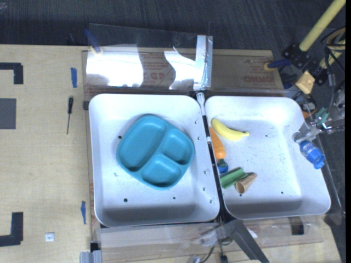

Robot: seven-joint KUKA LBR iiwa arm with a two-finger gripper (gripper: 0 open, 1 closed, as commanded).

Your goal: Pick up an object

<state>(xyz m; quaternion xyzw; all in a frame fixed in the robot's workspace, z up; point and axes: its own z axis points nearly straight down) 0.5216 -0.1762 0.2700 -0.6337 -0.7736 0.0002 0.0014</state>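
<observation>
In the right bin [274, 166], one banana [229, 130], one carrot [218, 145], one cone [245, 182]; jaws' state unclear.

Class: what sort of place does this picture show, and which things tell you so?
Probably a robotics lab bench: one shallow white bin holds a blue divided plate, and the neighbouring bin holds toy-like food such as a banana.

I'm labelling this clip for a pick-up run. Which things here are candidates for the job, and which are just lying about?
For the job: banana, orange carrot, green stick and cone in the right bin; blue divided plate in the left bin.

Lying about: screwdriver on the bench; yellow pole.
</observation>
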